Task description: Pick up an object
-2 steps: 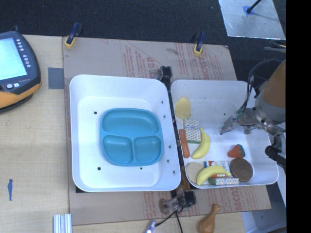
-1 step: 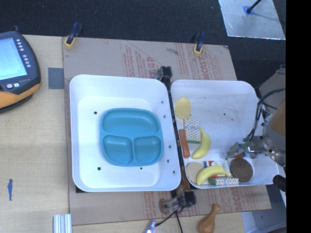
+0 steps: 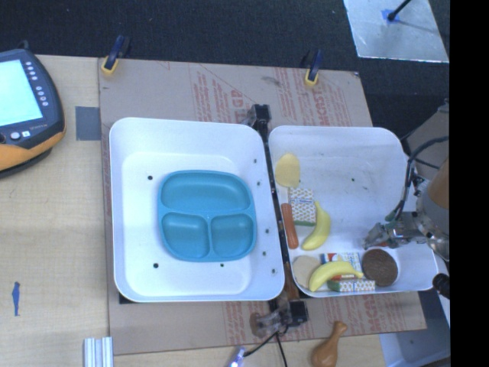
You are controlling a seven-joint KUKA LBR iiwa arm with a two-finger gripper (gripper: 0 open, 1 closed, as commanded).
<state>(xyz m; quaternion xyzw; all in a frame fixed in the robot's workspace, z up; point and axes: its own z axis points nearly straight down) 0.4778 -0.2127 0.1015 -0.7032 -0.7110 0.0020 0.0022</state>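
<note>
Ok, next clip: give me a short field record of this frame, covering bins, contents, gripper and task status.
left bin: holds a blue divided plate
right bin: toy food crowded along its left and near sides
items: two bananas, orange carrot, yellow chip, brown round cookie, small packets
gripper: low at the right bin's right side, just above the cookie; finger state unclear
held object: none visible
outside bins: tablet at far left, brown drumstick-like toy on the bench in front
task status: nothing picked up yet

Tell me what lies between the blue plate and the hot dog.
Camera view: bare white floor of the left bin, then both bins' adjoining rims, between blue plate and hot dog.
</note>
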